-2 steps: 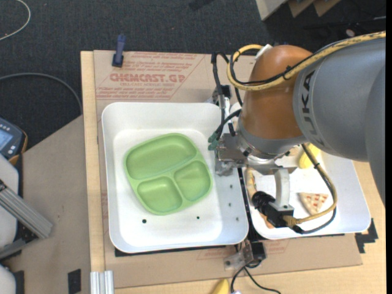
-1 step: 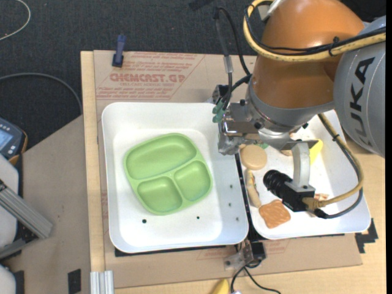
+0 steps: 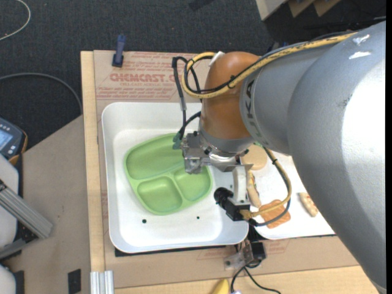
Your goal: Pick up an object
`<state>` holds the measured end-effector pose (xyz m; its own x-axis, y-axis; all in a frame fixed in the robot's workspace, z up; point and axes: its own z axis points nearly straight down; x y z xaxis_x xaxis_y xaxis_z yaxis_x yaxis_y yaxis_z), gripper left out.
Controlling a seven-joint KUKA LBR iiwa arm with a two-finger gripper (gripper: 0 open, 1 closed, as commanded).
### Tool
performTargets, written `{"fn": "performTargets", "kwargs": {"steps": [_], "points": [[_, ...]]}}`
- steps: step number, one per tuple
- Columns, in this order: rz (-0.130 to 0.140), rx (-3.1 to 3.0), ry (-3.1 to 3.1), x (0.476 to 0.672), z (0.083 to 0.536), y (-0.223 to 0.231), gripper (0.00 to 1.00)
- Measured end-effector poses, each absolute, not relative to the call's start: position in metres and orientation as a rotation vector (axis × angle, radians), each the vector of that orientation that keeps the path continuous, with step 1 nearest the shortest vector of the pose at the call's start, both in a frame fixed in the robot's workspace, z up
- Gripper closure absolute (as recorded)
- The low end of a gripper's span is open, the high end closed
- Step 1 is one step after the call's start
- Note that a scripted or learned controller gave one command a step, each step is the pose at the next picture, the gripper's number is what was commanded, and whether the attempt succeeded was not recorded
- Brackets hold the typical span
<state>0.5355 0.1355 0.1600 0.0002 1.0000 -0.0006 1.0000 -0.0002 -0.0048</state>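
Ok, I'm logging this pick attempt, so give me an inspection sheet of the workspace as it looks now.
Surface: brown board printed CHEMCAST, bearing two white bins.
Job's things: green divided tray in the left bin; orange piece and tan piece in the right bin.
Clutter: blue clip at the board's far edge.
Grippers: gripper over the tray's right side; fingers' state unclear.
Cables: black and yellow cables looped at the wrist.
Surroundings: dark floor.

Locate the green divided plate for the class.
The green divided plate lies in the left white bin, toward that bin's right half, with the end effector directly over its right edge.
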Motion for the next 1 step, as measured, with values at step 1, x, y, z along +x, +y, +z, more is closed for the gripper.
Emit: {"fn": "performTargets", "kwargs": {"steps": [1], "points": [[-0.019,-2.22,-2.23,0.554,0.2922,0.1738,1.0]]}}
